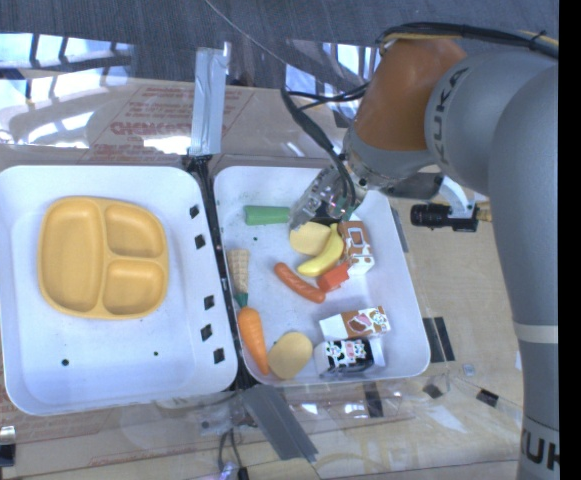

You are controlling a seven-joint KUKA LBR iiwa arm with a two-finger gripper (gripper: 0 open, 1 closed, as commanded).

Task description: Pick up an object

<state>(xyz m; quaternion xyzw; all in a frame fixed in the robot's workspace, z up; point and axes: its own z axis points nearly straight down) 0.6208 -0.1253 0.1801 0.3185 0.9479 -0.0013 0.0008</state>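
Looking first at the right bin (395,268), you find the likely target in a tight cluster near its upper middle: a pale yellow rounded piece (309,237) with a banana (323,257) just under it, the two touching. The pincer (322,203) hangs directly over this cluster, its tip close to or on the yellow piece. You cannot tell how it is set or whether it has hold of anything; the wrist hides that, and nothing is seen lifted clear of the bin.

Just beside the cluster lie a green stick (267,214) to its left, a sausage (299,282) below, a small red piece (334,276) and a little carton (356,247) to the right. Nearer the front edge sit a carrot (252,337), a potato-like lump (290,354) and two small cartons (353,323) (349,355). A cone (239,266) rests by the left wall.

The left bin (10,348) carries a yellow divided tray (102,256), well apart from the arm.

By your judgement the task is at the reach-and-grasp stage: the approach looks done, while a secure hold and the lift are left to prove.
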